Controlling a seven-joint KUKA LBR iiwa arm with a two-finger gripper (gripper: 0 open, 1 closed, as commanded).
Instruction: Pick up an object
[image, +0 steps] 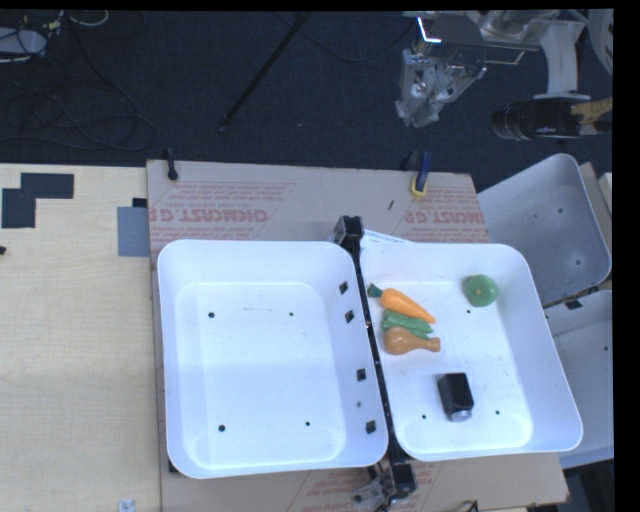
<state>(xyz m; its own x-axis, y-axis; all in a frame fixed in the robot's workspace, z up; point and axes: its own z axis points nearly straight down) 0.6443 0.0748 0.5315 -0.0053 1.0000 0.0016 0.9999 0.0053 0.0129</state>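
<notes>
One carrot (405, 302), tip toward lower right.

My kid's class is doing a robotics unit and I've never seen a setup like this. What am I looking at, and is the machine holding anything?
This is one camera fixed above a workbench, looking down at a slant. Two shallow white bins sit side by side: the left bin and the right bin. The right one holds an orange carrot toy, a green pod-like toy, a tan drumstick-like toy, a green ball and a small black block. The metal part at the top is the robot arm's gripper, hanging high beyond the bins. I see nothing in it; whether it is open is too blurred to tell.
</notes>
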